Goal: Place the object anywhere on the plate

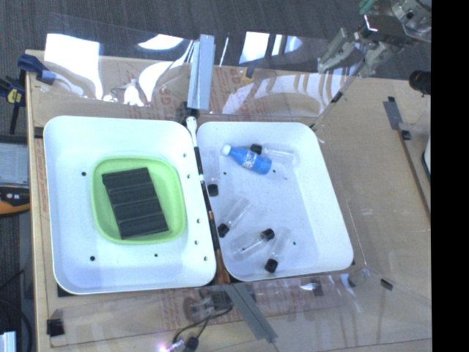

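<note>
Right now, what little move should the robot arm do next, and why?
Probably swing the gripper down toward the right bin. It hangs above the bench's far right corner with open, empty fingers, while the blue-labelled bottle lies there, and the green plate holds just a dark block.

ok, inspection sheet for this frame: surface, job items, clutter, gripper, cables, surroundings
Surface: bench bears two shallow white bins side by side, left bin and right bin.
Job's things: green plate in the left bin, with a dark ribbed block lying on it. Clear vials with black caps and a blue-labelled bottle lie in the right bin.
Clutter: loose black caps near the right bin's left wall.
Grippers: gripper above the bench's far edge, beyond the right bin, fingers spread, nothing between them.
Cables: wires and a connector at the near edge.
Surroundings: blue clamps at far left; dark carpet beyond.
</note>
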Available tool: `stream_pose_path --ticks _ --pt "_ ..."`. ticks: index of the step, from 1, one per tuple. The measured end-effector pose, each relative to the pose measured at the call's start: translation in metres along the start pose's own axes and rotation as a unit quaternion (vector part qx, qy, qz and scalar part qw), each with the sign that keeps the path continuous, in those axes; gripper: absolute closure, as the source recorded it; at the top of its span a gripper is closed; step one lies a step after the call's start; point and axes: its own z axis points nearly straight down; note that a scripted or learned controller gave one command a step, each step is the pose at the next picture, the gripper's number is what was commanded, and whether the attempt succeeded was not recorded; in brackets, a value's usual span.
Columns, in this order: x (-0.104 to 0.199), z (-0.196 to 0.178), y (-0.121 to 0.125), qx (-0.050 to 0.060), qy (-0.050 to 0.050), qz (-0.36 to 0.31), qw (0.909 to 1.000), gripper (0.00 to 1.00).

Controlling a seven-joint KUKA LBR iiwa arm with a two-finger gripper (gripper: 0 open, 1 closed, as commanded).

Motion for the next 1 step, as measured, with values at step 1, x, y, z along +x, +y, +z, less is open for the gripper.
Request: stream_pose_path --ticks 1 --pt "0.0014 0.0603 -0.0002 0.002 0.000 -0.024 0.9997 0.00"
